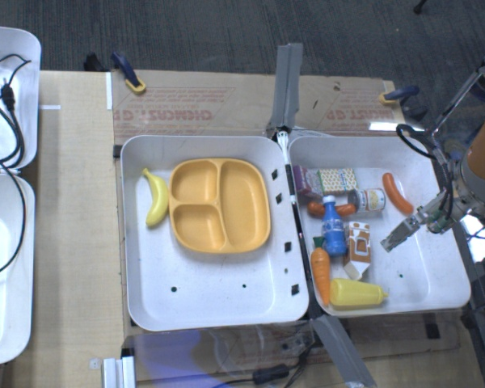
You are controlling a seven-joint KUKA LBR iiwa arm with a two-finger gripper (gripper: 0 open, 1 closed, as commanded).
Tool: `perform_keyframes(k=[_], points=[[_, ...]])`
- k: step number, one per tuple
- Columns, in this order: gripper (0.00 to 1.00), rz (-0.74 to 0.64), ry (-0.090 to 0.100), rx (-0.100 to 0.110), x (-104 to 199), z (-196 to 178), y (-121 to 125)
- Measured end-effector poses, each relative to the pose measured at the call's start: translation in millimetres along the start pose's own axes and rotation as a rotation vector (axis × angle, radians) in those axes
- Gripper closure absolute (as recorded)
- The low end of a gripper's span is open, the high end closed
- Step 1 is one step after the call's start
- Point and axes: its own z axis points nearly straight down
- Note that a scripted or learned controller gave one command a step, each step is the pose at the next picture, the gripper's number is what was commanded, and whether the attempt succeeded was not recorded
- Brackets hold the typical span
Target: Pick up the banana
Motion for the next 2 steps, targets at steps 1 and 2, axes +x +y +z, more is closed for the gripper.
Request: perform_keyframes(k=[1,2], points=[[0.00,-0.438,0.000,-0.002,-11.8,126.2,-6.6],[1.00,-0.435,-0.001,-0.004,-12.5,117.4,-6.0]])
